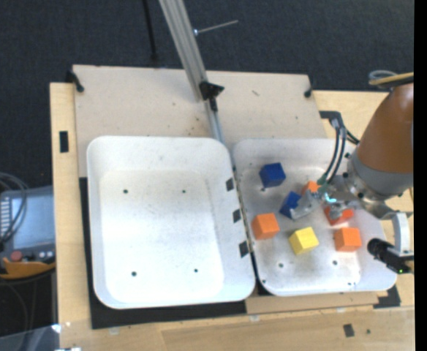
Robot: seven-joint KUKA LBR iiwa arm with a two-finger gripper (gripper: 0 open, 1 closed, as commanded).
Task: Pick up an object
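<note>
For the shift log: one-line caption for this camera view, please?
KUKA arm's gripper low in the right bin among blue, orange and yellow blocks, beside a small blue block; left bin alongside.

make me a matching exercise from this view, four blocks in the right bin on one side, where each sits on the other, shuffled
Things:
1. blue cube
2. yellow cube
3. orange cube beside the left bin
4. orange cube under the arm

Places:
A. near the right bin's left wall, left of the yellow one
B. farthest back of the four
C. farthest right of the four
D. between the two orange cubes, nearest the front

Pairs: 1-B, 2-D, 3-A, 4-C
</note>
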